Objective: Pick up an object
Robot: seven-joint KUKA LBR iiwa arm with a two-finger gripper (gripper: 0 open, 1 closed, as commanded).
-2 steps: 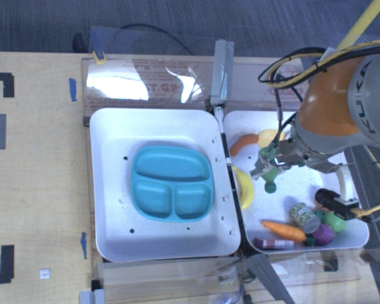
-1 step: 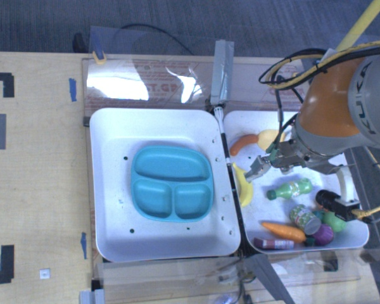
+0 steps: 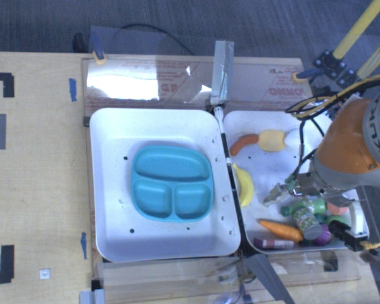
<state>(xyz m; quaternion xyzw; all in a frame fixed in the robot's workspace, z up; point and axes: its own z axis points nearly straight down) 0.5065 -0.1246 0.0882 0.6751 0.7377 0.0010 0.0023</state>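
Blue and three-sectioned, the tray [image 3: 172, 182] lay flat in the middle of the left bin [image 3: 107, 170], and everything else can be placed from it. Straight to the tray's right, past the divider between the bins, a banana [image 3: 244, 185] lay against the near wall of the right bin [image 3: 266, 163]. Up and to the right of the tray, a reddish sausage-shaped piece [image 3: 242, 143] lay touching a pale yellow piece [image 3: 272, 140]. Down and to the right of the tray, a carrot [image 3: 280, 229] lay on the right bin's floor, with a slim marker-like stick [image 3: 273, 243] just below it by the front rim.

Further right from the tray, the arm [image 3: 348, 147] reached over the right bin, its orange band above the wrist. The gripper [image 3: 280, 192] pointed back toward the tray, and its two metal fingers [image 3: 272, 196] were spread apart with nothing between them, their tips hovering near the banana but clear of it. Just beyond the gripper, on the side away from the tray, sat a cluster of toys: a green bottle-like object [image 3: 306, 213], a purple piece [image 3: 321, 234] and a pink piece [image 3: 337, 209], crowded together and partly hidden under the arm. None of the objects was held.
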